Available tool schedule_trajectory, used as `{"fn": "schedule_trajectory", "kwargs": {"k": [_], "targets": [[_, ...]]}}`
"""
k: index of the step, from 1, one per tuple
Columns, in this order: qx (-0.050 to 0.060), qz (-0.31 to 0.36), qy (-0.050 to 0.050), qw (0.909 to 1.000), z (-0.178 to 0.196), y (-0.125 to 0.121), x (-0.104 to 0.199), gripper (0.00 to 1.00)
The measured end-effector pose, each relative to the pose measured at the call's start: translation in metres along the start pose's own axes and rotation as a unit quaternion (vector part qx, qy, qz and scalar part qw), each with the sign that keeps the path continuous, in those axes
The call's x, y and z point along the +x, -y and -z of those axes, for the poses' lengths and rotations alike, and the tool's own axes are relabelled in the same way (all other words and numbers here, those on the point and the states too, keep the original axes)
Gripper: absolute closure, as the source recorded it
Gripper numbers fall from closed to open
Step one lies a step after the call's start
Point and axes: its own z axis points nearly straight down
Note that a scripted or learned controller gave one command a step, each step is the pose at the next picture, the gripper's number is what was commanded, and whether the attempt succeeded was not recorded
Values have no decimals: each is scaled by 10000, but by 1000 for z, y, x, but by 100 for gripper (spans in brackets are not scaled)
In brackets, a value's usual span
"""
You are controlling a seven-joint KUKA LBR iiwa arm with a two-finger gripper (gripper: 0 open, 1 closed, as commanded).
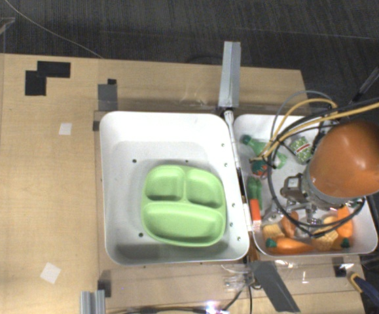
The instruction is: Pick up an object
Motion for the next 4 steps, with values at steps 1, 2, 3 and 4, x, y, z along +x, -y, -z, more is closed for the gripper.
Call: {"fn": "schedule_trajectory", "kwargs": {"k": [1, 2, 3, 4], "targets": [[8, 131, 8, 9999, 0, 0, 0, 0], [-29, -508, -19, 9987, 0, -2, 1, 0], [18, 1191, 39, 9929, 0, 2, 2, 0], [70, 1191, 60, 9928, 13, 5, -2, 100]]}}
